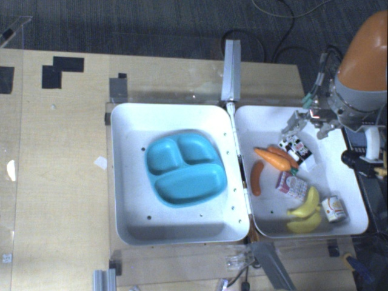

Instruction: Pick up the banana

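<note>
Banana (307, 210) lies at the near edge of the right bin (357, 162), a small can (333, 208) just beside it and a pale packet (293, 185) touching its upper end. Carrot (276, 158) and sausage (256, 178) lie further in. Gripper (308, 121) hovers at the far side, fingers apart, holding nothing. Assessment: approach step, grasp not begun. Next move calls for travel toward the near edge, then descent clear of the can. Label writing is too small to read.
</note>
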`<state>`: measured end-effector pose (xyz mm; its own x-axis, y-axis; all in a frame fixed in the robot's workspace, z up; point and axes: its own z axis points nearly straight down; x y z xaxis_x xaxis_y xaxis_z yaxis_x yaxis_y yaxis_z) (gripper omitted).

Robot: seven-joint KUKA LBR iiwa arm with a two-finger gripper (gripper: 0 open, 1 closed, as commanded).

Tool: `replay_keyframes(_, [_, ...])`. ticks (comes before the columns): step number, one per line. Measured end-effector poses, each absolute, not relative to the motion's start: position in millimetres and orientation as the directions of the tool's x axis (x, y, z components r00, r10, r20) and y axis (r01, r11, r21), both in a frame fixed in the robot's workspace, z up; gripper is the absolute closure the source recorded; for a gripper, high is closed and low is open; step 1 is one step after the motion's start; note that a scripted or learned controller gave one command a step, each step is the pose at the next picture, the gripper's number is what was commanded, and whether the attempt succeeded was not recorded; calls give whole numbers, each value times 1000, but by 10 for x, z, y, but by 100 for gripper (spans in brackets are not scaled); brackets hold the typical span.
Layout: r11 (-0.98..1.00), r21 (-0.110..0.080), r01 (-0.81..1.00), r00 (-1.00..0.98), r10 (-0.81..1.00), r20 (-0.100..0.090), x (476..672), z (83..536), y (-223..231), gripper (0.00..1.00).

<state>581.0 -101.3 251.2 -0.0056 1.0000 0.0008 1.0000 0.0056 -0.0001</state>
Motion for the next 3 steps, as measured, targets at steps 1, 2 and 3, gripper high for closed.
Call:
replay_keyframes(1, [-363,-2,932,363,932,0,5896,2034,-1002,0])
replay_keyframes(2, [-513,14,859,512,859,7,5433,1008,-954,0])
replay_keyframes(3, [-341,23,940,341,940,2,4933,926,-1410,0])
